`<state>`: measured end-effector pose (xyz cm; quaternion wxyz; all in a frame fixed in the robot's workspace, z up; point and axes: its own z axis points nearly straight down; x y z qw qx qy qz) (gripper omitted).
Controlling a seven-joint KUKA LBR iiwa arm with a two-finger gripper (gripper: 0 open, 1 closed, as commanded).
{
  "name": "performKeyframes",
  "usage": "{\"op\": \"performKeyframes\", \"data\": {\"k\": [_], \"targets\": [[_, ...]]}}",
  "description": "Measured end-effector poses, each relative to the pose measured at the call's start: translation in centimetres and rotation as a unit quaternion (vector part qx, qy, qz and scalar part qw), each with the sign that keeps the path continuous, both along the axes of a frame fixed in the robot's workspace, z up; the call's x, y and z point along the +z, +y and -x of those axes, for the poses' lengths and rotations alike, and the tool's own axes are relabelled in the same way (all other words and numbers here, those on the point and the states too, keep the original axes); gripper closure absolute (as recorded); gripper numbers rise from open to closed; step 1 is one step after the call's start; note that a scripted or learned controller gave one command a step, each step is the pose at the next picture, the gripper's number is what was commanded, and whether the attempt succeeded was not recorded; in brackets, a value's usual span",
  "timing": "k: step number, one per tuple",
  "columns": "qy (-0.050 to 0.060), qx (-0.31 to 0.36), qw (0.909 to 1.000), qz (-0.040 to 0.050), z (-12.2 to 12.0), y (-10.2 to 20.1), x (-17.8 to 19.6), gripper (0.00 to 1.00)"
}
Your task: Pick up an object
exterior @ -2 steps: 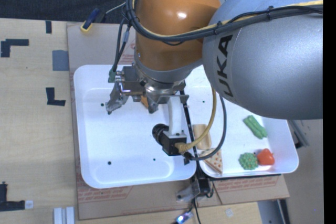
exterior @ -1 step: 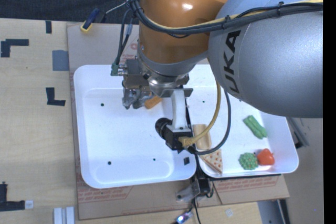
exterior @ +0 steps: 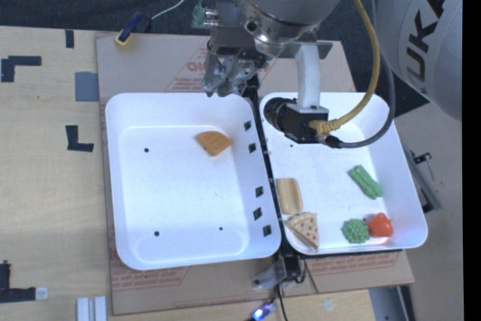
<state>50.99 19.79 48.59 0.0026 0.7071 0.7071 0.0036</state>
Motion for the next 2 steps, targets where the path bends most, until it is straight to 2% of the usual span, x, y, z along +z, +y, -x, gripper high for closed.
{"op": "performKeyframes", "data": {"k": [1,2], "targets": [[0.012,0.002,0.9999,0.0044,2.7,3.8,-9.3,1.0],[0.014,-0.001,0.9999,0.0059,-0.8,3.4,-21.7,1.0]]}}
